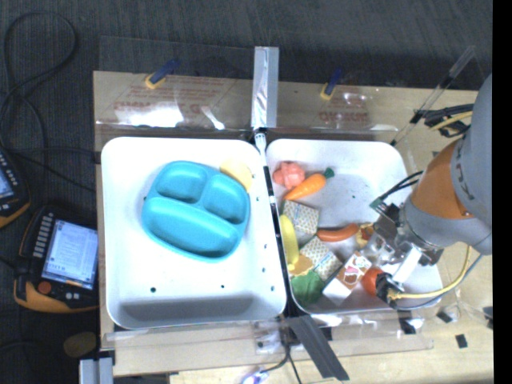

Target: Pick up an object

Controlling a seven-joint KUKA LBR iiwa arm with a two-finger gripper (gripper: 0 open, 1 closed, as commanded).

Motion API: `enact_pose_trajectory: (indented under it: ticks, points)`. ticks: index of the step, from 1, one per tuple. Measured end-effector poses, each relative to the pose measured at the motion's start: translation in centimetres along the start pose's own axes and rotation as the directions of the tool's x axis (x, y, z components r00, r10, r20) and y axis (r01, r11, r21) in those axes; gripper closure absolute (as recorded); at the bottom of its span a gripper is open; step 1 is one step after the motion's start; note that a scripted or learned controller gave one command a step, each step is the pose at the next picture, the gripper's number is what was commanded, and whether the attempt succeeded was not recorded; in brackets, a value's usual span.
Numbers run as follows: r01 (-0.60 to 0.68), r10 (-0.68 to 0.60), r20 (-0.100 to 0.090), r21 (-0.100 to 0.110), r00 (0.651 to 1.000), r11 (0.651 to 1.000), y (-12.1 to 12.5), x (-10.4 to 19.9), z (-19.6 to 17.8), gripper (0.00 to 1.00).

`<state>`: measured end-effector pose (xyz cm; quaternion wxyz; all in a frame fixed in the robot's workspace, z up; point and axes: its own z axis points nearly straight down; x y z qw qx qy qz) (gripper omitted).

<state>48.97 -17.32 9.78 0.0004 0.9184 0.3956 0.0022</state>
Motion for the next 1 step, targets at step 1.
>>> enact_pose_trajectory:
  ticks: [1]
  points:
    - [0.131,-0.132,0.009,0.012,0.991,0.991,-1.49,0.81,-12.1,1.0]
